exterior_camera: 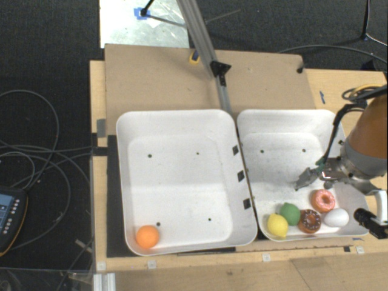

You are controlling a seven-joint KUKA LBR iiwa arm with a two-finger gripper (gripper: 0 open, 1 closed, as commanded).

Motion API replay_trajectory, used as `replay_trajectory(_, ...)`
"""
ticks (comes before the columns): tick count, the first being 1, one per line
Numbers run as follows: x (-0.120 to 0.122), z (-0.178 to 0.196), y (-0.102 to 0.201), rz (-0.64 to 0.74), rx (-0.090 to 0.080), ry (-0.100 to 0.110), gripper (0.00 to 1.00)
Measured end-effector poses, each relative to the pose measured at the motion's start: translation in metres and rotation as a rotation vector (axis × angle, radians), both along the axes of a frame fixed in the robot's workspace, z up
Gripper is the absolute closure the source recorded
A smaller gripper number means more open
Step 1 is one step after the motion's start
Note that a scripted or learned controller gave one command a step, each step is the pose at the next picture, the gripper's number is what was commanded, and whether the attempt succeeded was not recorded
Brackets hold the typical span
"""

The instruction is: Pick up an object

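Heads up: end effector [307,177] low in right bin [285,126], can't tell its state. Nothing lifted yet. Pink donut [323,200] just beside it, on bin floor. You've got whole grab left.

The arm [371,139] comes in from the right edge of the camera view, its broad orange band uppermost and a grey wrist section just below it. Dark cables loop along its upper left side. From the wrist the end effector [308,178] stretches out to the left, held low and slightly tilted downward. Its metal tips are small and dim, so their spacing cannot be made out.
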State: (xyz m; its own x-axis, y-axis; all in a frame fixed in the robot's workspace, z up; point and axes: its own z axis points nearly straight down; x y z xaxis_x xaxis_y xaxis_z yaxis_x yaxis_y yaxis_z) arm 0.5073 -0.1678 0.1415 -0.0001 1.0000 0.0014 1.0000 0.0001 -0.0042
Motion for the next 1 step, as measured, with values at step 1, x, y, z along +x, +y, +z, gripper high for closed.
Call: replay_trajectory(1,-0.0002,-0.0522,0.0005,0.0,0.0,-0.002,0.0)
